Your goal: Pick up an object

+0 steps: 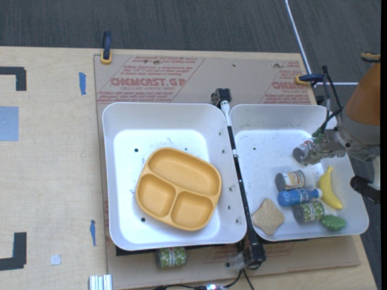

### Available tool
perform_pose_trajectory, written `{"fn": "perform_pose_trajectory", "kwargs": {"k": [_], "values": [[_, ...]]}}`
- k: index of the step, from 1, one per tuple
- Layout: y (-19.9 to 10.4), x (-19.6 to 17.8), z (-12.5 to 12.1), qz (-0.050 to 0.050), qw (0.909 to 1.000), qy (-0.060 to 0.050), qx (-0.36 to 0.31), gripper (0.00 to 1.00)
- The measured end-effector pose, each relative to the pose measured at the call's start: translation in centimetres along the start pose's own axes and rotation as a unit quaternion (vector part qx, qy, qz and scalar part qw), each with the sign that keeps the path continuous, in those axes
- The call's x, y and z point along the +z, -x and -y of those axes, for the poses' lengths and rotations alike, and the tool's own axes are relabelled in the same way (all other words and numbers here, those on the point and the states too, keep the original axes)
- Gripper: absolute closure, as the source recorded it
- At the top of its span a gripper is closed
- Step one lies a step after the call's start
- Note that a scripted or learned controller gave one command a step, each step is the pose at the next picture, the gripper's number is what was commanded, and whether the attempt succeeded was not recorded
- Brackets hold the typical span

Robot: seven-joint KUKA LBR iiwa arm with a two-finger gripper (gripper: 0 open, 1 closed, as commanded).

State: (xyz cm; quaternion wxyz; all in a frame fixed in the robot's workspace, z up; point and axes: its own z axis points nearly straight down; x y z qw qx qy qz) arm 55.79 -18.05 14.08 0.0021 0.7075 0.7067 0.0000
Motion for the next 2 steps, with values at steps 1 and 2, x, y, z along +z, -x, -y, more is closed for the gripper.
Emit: {"fn": "perform_pose_trajectory", "kwargs": {"k": [1,2], "values": [[-0.1,0.1,0.0,-0.001,1.0,0.0,-0.001,0.0],[-1.4,5.5,-7.2,-0.001,1.0,0.001,-0.002,0.0]]}}
